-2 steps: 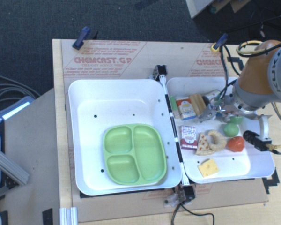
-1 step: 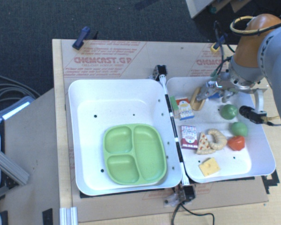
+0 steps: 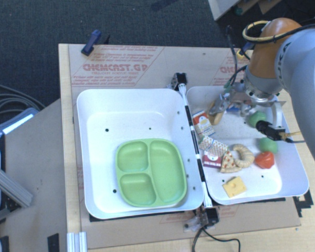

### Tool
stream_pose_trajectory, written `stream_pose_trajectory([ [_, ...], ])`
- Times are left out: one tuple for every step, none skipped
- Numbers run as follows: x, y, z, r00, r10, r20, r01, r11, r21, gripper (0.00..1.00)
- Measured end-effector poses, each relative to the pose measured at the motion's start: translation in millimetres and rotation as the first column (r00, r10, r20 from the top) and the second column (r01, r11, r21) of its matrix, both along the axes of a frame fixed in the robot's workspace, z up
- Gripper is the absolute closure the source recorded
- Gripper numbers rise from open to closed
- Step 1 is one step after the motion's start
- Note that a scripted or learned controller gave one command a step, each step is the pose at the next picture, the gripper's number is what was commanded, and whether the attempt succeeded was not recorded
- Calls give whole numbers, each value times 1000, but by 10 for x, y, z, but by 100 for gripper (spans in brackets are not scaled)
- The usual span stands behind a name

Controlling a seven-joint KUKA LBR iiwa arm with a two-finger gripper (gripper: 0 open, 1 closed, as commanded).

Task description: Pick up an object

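The right bin (image 3: 294,180) holds several toy foods. A red and white carton (image 3: 202,124) lies near its left wall, with a checked packet (image 3: 212,150) below it. A pizza slice (image 3: 230,163), a bagel ring (image 3: 243,153), a red tomato (image 3: 264,160), a green piece (image 3: 269,144) and a yellow cheese block (image 3: 234,187) lie further right and nearer. My gripper (image 3: 226,103) hangs low over the bin's back left part, right beside a small tan item (image 3: 217,115). Whether that item is gripped is unclear. The arm hides the bin's back right corner.
The left bin (image 3: 94,109) holds a green three-part plate (image 3: 149,171). A black clamp (image 3: 179,79) sits at the back of the wall shared by the bins. A blue clip (image 3: 90,42) lies on the bench's far left corner. Cables lie left of the bench.
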State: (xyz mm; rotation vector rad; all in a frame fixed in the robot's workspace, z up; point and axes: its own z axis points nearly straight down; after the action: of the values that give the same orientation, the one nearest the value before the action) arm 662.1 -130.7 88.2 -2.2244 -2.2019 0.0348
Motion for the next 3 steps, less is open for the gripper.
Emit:
stream_pose_trajectory([
  [-16,0,94,1000,1,-9,-1,1000,2,100],
  [-553,419,976,1000,11,25,-11,1000,8,100],
  [-717,1035,1125,1000,11,21,-12,1000,9,100],
])
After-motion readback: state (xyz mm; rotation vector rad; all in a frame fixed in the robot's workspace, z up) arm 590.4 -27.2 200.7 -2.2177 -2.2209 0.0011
